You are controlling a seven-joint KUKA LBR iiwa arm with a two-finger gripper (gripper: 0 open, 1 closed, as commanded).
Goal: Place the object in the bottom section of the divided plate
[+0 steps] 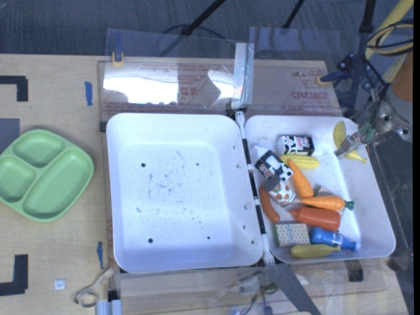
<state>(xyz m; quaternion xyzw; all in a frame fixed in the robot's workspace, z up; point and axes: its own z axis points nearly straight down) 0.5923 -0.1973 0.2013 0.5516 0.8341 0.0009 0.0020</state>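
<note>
Hovering gripper [350,147] over right bin [377,209] | fingers indistinct | arm cropped

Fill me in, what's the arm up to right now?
The gripper is at the right bin's upper right edge, beside a yellow banana-like item; nothing is visibly held. Toy food, including a carrot, sits piled in that bin. The green divided plate sits left on the bench, with nothing placed yet.
</note>
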